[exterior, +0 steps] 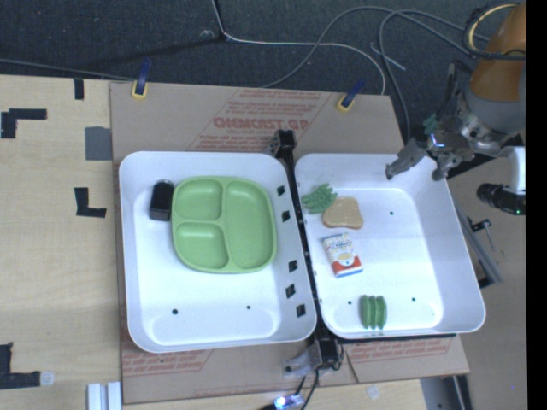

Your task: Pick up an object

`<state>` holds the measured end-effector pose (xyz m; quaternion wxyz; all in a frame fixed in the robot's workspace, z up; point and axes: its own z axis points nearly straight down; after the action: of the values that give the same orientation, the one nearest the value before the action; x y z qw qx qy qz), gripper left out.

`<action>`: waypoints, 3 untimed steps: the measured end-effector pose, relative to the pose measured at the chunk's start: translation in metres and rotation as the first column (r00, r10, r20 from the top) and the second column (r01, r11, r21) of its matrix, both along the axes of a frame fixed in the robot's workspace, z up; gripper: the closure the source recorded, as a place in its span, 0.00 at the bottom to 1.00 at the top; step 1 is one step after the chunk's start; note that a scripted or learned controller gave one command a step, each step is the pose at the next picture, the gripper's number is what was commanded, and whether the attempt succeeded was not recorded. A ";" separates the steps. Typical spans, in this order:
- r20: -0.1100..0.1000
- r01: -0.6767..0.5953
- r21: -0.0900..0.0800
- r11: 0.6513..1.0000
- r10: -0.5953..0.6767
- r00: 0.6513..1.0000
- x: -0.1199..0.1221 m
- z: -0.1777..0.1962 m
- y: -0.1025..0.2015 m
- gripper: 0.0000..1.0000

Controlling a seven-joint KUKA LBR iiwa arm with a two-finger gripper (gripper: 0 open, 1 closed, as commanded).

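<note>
My gripper (420, 166) hangs over the far right rim of the right bin (432, 229), open, with nothing between its fingers. In that bin lie a green leafy piece (319, 198), a tan bread slice (343, 213), a small white and red carton (343, 254) and a green pea pod (373, 311). All of them sit to the left of and nearer than the gripper, apart from it. The left bin (145, 297) holds a green divided plate (224, 225) and a black block (161, 200).
The arm with its orange band (496, 67) comes in from the upper right. Cables (342, 32) trail across the dark floor behind the bins. Black clips (291, 220) line the seam between the bins. Cardboard (256, 118) lies under both.
</note>
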<state>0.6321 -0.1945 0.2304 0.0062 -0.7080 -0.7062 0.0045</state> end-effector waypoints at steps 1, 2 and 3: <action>0.014 -0.004 -0.003 1.000 0.004 1.000 0.003 0.009 0.001 0.00; 0.009 -0.005 -0.002 1.000 0.005 1.000 0.001 -0.054 0.007 0.00; 0.009 -0.006 -0.003 1.000 0.006 1.000 0.010 -0.108 0.007 0.00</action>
<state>0.6425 -0.1877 0.1227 0.0019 -0.7060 -0.7082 0.0024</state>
